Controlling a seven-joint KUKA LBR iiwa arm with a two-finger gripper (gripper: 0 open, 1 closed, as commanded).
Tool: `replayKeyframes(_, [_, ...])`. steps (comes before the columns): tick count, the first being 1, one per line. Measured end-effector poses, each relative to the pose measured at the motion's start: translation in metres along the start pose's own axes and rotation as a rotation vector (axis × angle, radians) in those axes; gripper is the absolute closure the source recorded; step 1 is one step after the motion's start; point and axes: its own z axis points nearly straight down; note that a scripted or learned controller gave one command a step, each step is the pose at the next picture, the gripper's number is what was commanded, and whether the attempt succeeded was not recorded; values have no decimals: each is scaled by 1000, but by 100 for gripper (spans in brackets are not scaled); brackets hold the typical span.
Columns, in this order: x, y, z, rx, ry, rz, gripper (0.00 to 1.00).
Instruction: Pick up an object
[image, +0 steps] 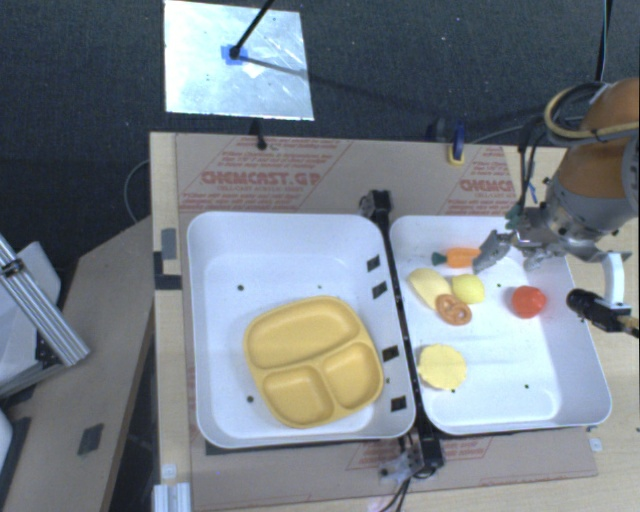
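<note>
One small orange piece, judged light and rigid, was neared by the empty, spread gripper, best taken across its middle.

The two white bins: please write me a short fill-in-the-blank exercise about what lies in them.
1. The yellow three-compartment plastic tray lies in the ____ white bin.
2. The small round red ball lies in the ____ white bin.
3. The flat round slice nearest the camera is ____ in colour.

Missing words: left; right; yellow.
</note>
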Motion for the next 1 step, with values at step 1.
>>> replayKeyframes(1, [0,3,-7,-12,-2,-2,0])
